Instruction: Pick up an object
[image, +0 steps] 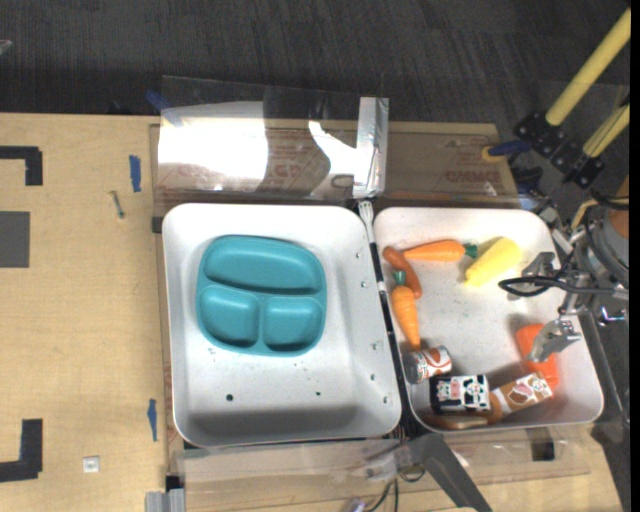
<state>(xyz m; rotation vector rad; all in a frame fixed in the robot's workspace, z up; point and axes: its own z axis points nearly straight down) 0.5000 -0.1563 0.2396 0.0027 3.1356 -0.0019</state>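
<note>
Gripper (553, 345) at right edge of frame, low over right bin (470, 305), beside an orange piece (530, 338); can't tell its state or whether anything is held. Carrots (405, 310), yellow piece (492, 260), small cartons (460, 392) crowd the bin's walls and lower rim, likely scattered at random. Bin centre is bare, giving room to descend. Teal tray (262, 293) sits in left bin (190, 380)
</note>
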